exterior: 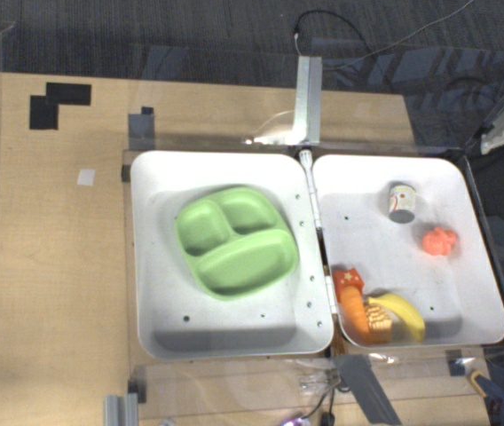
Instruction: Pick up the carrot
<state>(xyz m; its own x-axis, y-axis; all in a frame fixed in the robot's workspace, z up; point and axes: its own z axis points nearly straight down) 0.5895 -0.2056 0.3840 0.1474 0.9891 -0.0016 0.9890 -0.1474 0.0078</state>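
Note:
The carrot point(355, 311) is an orange stick lying in the near left corner of the right bin point(465, 238). It lies close against the bin's left wall, its length running from far to near. A small red block point(349, 280) touches its far end, and a yellow banana point(400, 314) with a brownish item point(378, 322) beside it lies against its right side.
A small can point(401, 202) stands toward the back of the right bin, and a pink-orange lump point(439, 241) lies near its right wall. The left bin point(159, 238) holds a green divided plate point(274, 278). A metal post point(309, 100) rises behind the bins.

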